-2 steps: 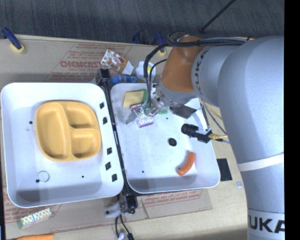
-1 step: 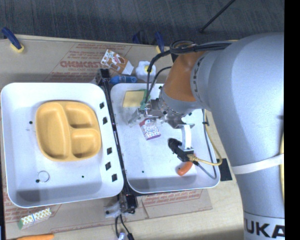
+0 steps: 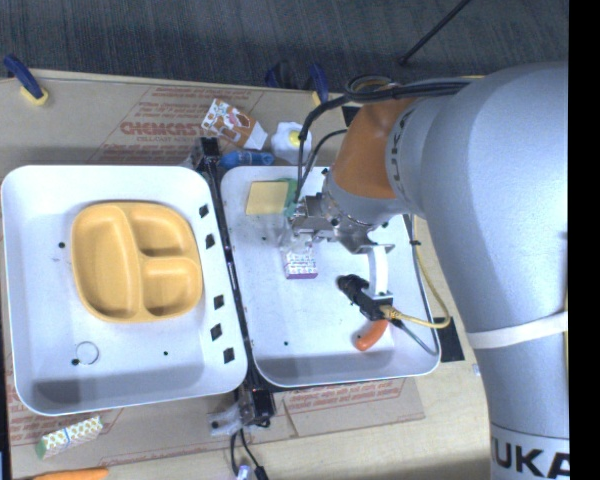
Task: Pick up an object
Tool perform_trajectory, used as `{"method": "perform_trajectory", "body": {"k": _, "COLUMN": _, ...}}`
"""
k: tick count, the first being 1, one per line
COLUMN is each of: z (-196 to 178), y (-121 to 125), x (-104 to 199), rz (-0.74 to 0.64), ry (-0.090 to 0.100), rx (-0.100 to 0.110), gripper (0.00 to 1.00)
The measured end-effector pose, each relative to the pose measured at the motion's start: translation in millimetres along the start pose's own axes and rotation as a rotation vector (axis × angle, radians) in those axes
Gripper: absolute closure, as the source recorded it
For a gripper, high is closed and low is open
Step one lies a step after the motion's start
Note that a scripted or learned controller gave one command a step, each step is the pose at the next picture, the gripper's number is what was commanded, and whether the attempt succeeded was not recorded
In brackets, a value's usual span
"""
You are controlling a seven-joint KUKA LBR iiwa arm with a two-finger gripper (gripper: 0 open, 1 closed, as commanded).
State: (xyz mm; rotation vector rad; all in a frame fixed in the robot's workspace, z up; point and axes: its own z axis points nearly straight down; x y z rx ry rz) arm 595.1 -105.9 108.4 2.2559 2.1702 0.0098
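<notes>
Right bin (image 3: 280, 363): arm hides far corner; jaws (image 3: 302, 230) obscured.

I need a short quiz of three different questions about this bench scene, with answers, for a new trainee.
1. True or false: the yellow divided tray lies in the right bin.
2. Which object lies nearest the gripper? A) small purple-edged packet B) orange-tipped tool C) yellow sponge
3. Fill in: the arm has an ____ band above the wrist.

Key: 1 false, it lies in the left bin; 2 A; 3 orange.
</notes>
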Motion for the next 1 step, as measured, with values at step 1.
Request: {"method": "perform_trajectory", "body": {"k": 1, "z": -84.2, "y": -44.9, "x": 44.1, "rz": -0.142, "ry": 0.005, "rx": 0.015, "gripper": 1.0}}
